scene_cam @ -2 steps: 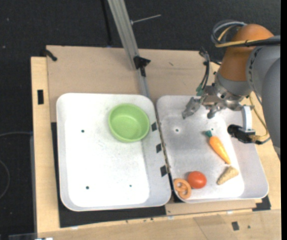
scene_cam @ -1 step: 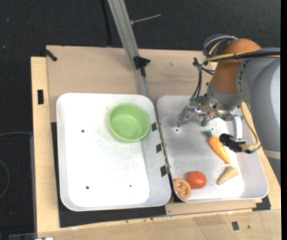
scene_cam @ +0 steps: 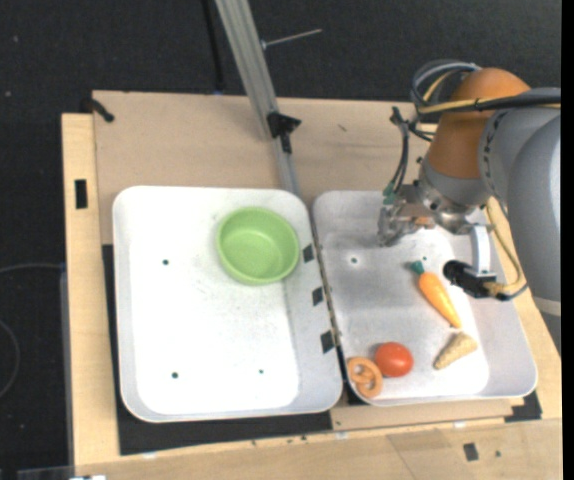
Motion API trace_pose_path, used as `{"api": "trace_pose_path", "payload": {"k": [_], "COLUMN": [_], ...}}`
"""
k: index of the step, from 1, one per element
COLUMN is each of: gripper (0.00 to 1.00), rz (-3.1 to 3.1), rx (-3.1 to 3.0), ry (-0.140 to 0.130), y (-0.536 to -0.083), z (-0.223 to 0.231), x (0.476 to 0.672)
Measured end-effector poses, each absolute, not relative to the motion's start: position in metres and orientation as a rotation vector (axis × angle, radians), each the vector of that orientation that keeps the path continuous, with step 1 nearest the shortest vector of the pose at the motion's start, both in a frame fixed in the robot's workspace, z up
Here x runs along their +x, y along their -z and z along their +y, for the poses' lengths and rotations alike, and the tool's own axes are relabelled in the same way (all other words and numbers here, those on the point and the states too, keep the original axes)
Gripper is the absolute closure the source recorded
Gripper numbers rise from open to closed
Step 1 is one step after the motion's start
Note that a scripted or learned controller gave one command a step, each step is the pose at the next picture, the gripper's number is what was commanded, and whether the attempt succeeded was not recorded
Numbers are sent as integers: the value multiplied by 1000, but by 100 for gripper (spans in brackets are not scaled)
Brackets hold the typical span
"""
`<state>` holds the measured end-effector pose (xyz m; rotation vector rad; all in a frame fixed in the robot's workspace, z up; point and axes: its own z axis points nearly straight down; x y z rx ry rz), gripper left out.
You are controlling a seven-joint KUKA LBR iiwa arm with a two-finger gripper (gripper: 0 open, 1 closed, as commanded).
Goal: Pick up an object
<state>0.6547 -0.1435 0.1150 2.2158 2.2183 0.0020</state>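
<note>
My gripper (scene_cam: 391, 230) hangs over the far part of the right bin (scene_cam: 362, 288), above bare floor, with nothing seen in it. An orange carrot (scene_cam: 438, 297) with a green tip lies to its near right, apart from it. Toward the bin's front edge sit a red tomato (scene_cam: 394, 359), a round orange slice (scene_cam: 364, 376) against the front left corner, and a tan wedge (scene_cam: 455, 350). A green bowl (scene_cam: 258, 246) stands upright in the far part of the left bin (scene_cam: 167, 328).
A slanted metal pole (scene_cam: 252, 58) rises from the bench behind the bins, ending near the divide between them. Black clips (scene_cam: 320, 293) line the seam between the two bins. The wooden bench (scene_cam: 167, 138) surrounds both bins.
</note>
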Motion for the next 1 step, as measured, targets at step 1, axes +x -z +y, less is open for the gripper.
{"api": "trace_pose_path", "payload": {"k": [1], "gripper": [100], "rz": [2217], "rx": [2218], "ry": [-6], "y": [-160], "z": [-148], "x": [656]}}
